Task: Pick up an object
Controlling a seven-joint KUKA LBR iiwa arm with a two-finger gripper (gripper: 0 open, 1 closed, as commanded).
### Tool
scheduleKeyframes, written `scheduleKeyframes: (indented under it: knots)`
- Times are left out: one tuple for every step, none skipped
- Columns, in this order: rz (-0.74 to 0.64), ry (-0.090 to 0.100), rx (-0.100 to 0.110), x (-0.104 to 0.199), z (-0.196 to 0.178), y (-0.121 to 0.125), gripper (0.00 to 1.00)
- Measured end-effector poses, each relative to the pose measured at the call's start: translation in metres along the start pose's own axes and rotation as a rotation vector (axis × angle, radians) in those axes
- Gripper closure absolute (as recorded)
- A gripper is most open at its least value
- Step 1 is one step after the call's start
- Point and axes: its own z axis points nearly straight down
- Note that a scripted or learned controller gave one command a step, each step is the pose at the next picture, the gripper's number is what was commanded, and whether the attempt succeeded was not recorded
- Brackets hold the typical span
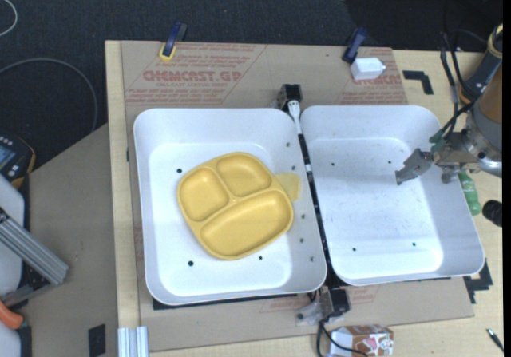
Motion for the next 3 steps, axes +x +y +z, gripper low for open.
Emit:
scheduleKeyframes:
  knots:
    - [-0.005, -0.001, -0.007, 0.048, -0.101, -0.046, 0.00]
    - [-0.011, 0.001, -0.005, 0.138, -0.117, -0.048, 0.00]
    - [-0.011, 0.005, -0.022, 0.233, -0.297, -0.039, 0.00]
